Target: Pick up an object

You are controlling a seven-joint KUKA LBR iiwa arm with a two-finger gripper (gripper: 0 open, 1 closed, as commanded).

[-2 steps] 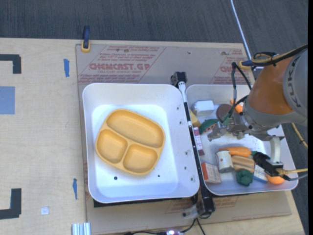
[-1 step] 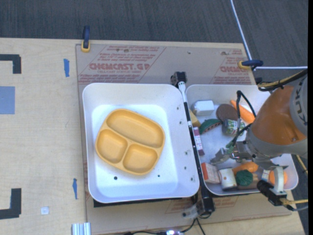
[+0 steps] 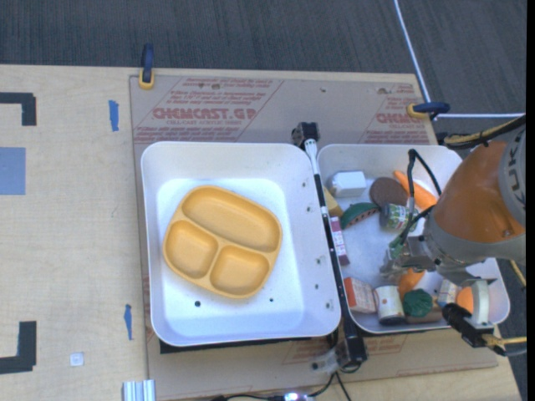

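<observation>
Found the grey and orange arm [image 3: 481,203] reaching in from the right over the right bin [image 3: 368,155]. Placed the gripper [image 3: 404,256] low among that bin's clutter, near its middle, just above a small orange ball [image 3: 410,281]. Could not tell whether the gripper was clamped or released, nor whether anything sat in it; too much hidden by the wrist.

Counted the pickable objects, all in the right bin: a white block [image 3: 349,180] at the far side, beside a brown round piece [image 3: 385,192]; a green toy [image 3: 359,213] and a green-labelled can [image 3: 394,216] nearer the middle; an orange piece [image 3: 420,193] partly behind the arm. Along the near wall, noted a red and white box [image 3: 359,293], a white cylinder [image 3: 387,302] and a dark green ball [image 3: 418,305], packed close together.

Saw in the left bin [image 3: 167,161] a yellow three-compartment tray [image 3: 221,241], lying flat.
</observation>
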